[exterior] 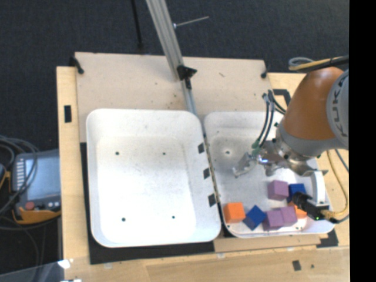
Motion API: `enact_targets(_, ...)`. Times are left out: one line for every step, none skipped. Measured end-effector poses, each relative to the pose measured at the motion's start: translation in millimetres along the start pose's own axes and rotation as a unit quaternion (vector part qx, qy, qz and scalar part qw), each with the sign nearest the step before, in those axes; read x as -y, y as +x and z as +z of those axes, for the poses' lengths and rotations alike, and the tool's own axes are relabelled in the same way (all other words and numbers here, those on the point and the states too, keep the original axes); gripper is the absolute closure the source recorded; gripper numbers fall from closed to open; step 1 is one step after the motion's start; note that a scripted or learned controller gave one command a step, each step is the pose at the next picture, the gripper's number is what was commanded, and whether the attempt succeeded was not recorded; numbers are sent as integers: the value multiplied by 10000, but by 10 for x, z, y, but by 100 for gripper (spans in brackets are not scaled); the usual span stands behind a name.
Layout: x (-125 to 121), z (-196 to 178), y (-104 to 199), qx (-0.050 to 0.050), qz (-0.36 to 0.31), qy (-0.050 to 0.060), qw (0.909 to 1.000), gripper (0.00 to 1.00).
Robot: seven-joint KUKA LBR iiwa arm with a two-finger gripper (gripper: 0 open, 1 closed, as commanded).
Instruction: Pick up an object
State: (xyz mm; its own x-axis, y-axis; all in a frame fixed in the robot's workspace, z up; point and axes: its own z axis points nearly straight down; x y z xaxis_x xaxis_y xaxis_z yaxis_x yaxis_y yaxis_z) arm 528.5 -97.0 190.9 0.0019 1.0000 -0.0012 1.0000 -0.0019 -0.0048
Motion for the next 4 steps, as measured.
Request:
enact_targets(15,422,-9,-3,2,-2,10000,0)
enact_targets(-9,289,-18,-2,35,-51,10000,100)
enact_targets(-18,-143,-19,0,-21,-54,10000,100)
enact_targets(-37,-683,-31,2,-27,-64,10000,100)
